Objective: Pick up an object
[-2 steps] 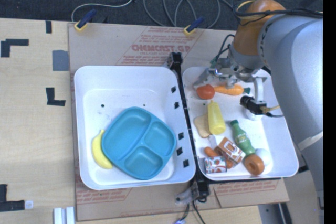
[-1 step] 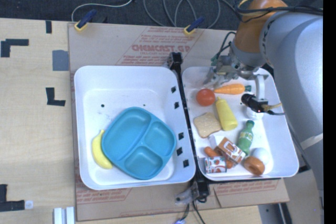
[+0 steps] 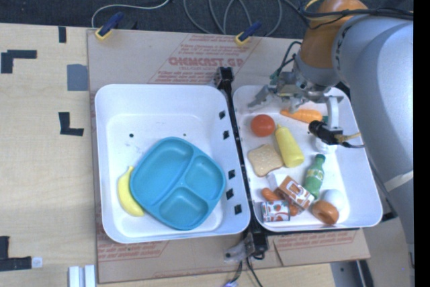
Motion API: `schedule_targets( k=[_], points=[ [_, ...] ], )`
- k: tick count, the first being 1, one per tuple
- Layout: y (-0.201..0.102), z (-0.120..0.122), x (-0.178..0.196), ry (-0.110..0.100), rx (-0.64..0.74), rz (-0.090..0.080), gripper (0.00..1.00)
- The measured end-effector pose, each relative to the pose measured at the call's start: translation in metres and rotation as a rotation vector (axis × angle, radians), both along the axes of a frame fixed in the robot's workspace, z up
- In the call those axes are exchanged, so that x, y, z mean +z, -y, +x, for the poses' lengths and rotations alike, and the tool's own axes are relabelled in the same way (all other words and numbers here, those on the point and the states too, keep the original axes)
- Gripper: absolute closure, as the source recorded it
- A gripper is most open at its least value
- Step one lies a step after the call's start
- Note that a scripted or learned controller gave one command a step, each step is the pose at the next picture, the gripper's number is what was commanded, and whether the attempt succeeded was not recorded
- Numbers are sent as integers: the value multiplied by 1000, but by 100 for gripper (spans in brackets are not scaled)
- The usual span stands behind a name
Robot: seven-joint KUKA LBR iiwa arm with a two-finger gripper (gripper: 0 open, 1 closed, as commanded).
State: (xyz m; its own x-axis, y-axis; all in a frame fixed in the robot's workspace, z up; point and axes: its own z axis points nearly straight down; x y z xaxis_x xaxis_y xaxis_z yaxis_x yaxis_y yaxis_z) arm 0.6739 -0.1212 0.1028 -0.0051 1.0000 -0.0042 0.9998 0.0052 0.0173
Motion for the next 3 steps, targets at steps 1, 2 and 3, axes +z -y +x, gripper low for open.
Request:
schedule_targets(
  k=[1,2,3],
  points=[
    [36,-107,20,-25,-11,4,0],
    [-3,-166,-18,-16,-5,4,0],
    [2,-84,-17,-12,-2,2,0]
  ],
)
